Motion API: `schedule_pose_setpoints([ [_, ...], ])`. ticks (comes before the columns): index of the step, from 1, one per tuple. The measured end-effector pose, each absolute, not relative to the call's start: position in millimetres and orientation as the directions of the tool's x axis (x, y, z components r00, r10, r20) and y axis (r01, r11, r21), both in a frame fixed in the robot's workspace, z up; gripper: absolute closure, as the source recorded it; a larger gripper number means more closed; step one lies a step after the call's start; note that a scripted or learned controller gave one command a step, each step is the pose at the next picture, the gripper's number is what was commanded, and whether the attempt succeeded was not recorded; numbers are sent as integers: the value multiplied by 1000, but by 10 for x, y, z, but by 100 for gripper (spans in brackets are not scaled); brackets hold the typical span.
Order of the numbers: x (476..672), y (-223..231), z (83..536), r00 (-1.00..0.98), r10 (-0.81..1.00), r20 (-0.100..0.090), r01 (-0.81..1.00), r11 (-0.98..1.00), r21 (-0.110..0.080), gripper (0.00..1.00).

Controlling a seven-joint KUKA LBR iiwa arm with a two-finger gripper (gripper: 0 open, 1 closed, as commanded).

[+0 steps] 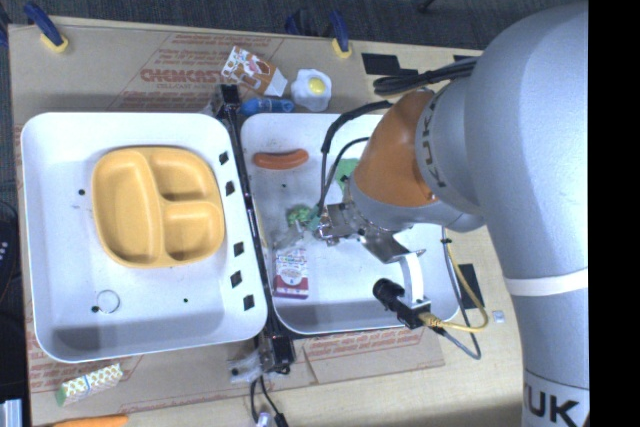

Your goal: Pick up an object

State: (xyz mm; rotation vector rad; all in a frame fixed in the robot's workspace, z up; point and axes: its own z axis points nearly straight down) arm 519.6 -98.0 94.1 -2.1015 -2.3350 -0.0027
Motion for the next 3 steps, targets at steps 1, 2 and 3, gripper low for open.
schedule_pose_setpoints([
  [1,5497,-995,940,175,985,3,985,-175,0,0],
  [2,6232,-1103,942,99,995,1,995,-99,2,0],
  [3,6247,-1102,1061,92,996,0,996,-92,5,100],
])
